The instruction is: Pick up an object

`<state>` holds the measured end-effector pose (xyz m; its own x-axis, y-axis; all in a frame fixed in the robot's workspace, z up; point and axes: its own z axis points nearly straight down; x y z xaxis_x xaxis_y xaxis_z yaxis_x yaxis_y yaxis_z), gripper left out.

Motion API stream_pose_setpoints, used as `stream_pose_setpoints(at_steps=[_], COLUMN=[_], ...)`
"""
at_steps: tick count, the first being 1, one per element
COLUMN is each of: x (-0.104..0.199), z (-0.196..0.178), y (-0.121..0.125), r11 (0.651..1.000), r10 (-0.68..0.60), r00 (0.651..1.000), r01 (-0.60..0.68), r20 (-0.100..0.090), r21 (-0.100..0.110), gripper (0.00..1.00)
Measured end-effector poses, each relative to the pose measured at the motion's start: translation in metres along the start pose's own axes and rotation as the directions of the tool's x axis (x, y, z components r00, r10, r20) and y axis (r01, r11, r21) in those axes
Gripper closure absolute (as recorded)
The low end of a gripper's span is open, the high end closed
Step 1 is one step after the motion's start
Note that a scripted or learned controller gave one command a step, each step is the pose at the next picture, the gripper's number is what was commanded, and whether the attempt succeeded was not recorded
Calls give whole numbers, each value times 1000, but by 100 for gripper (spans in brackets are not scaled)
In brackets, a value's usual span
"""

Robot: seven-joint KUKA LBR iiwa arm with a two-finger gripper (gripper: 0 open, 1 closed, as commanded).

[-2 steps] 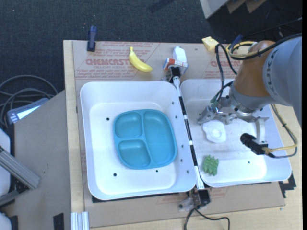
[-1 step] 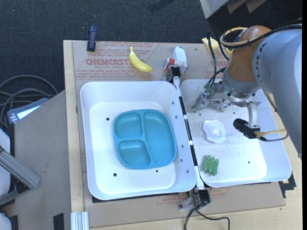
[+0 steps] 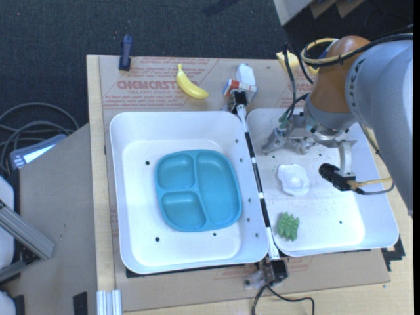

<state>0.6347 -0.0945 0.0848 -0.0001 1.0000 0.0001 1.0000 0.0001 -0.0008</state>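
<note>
in the right half of the frame, the claw [image 3: 289, 144] is hovering over the upper part of the right bin [image 3: 375, 233], looking released, with its fingers spread and nothing sitting between them. just below it a small white object [image 3: 293, 179] is lying on the bin floor, close but apart from the claw, so it is looking like the likeliest thing to be picked. a small green object [image 3: 287, 225] is resting farther down, near the bin's lower left corner. the left bin [image 3: 131, 176] is holding a blue divided plate [image 3: 198, 190] lying flat in its middle. a banana [image 3: 190, 84] is sitting on the counter [image 3: 105, 104] above the bins, outside both, probably out of play. the claw is likely needing to shift down-frame and descend over the white piece.
</note>
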Motion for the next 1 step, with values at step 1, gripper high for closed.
stream_pose_setpoints(at_steps=[1], x=[-11], z=[0], y=[-8], r11=[1000], r10=[1], r00=[1000], r01=[-1], r20=[0], r21=[1], gripper=[0])
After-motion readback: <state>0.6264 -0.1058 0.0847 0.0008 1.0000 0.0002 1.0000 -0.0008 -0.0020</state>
